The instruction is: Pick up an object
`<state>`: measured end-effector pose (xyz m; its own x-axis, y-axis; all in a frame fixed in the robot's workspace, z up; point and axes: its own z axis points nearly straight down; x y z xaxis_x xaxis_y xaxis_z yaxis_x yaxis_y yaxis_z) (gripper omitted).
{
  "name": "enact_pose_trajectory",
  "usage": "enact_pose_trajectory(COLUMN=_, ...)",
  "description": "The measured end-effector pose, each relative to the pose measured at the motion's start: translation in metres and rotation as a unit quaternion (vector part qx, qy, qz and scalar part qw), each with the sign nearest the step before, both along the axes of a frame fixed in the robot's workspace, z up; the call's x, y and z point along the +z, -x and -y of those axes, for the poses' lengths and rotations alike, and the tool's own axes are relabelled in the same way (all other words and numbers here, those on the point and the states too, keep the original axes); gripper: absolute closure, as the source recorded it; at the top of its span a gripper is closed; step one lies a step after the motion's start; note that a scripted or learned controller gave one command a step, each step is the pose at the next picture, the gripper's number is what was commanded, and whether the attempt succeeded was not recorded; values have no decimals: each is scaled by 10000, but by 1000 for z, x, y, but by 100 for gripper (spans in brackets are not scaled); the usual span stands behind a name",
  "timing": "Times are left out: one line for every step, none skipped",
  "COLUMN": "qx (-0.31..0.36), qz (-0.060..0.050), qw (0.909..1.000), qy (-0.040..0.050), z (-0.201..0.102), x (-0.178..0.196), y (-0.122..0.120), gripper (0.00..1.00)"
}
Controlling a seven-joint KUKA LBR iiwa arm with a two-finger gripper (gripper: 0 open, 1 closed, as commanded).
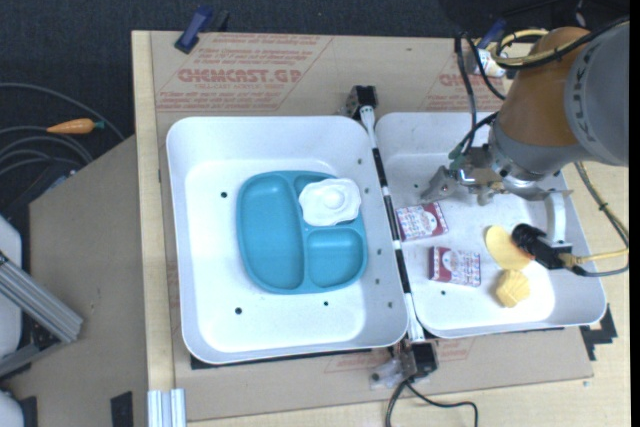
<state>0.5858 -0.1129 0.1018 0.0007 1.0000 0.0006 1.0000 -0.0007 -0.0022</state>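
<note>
While the tool (462, 180) hung low over the right bin (420, 150), I could not tell whether it was spread or pressed together; nothing showed pinched in it.

Nearest candidate for the pick, by my reading: upper packet (420, 221), red and white, lying flat just below and slightly left of the tool in the view. Its long axis ran roughly across the view, a little tilted.

Lower packet (455, 265) lay farther down from the tool, apart from the first. Yellow piece (503, 243) and yellow block (513, 289) sat below and to the right of the tool.

Well left of the tool: blue tray (275, 235) with a white lump (330, 201) in one compartment.

Judged: the pick was not yet made. The coming move called for a short shift down-left, and probably a turn of the wrist so the jaws would close across the packet's short side.
</note>
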Motion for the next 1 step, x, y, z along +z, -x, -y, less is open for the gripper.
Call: enact_pose_trajectory(qx=-6, qz=66, qw=10000, qy=12, z=-18, x=-13, y=29, gripper=0)
